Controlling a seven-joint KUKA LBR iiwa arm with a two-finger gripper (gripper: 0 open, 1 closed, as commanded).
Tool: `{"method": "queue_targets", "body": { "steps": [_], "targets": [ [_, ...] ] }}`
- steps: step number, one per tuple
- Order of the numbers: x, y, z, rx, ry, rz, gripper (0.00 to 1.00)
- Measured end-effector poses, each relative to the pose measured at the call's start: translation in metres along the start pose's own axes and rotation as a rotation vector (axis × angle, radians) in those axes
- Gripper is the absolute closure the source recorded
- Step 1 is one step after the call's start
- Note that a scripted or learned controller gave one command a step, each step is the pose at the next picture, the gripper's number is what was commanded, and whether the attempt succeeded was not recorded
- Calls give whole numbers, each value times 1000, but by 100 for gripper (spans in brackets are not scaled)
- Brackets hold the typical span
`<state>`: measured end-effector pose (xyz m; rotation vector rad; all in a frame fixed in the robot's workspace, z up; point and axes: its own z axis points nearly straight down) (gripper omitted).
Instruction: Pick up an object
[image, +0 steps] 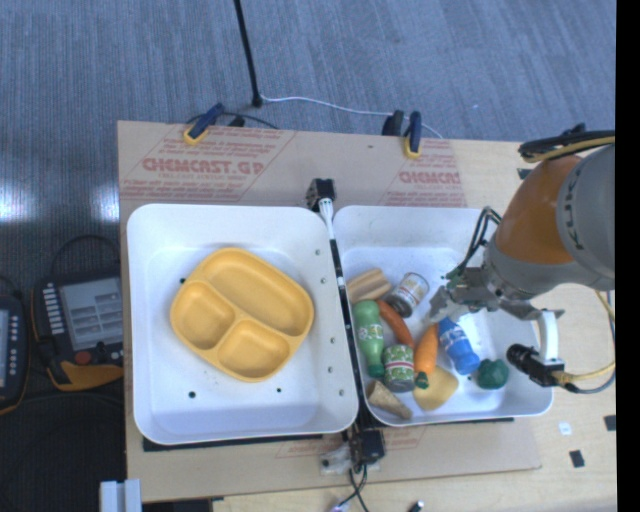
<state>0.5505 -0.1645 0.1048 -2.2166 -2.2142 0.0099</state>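
The big grey arm (560, 225) with its orange band leans in over the right bin (440, 225), and its gripper (462, 300) hangs low above the heap of toys there. The left bin (150, 330) has a yellow tray (242, 313) with three dips in it, well away from the arm.

I think this is the reaching step: the arm is down near the pile, but nothing is lifted yet. Right under the gripper is a blue and white bottle (458, 345), with an orange carrot (426, 350) just beside it. A small tin can (408, 294) lies near the gripper's other side. The bottle looks like the thing it is going for (though that is only my guess).

Next it needs to come straight down on one toy and not push the others around, since they are packed tight.

The arm covers the gripper's tip, so I cannot tell if it is spread or closed, or if it grips anything. The green round thing (491, 374) is too small to name.
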Motion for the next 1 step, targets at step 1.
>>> {"method": "queue_targets", "body": {
  "steps": [1],
  "targets": [
    [53,-68,-85,-4,-1,-2,100]
  ]
}}
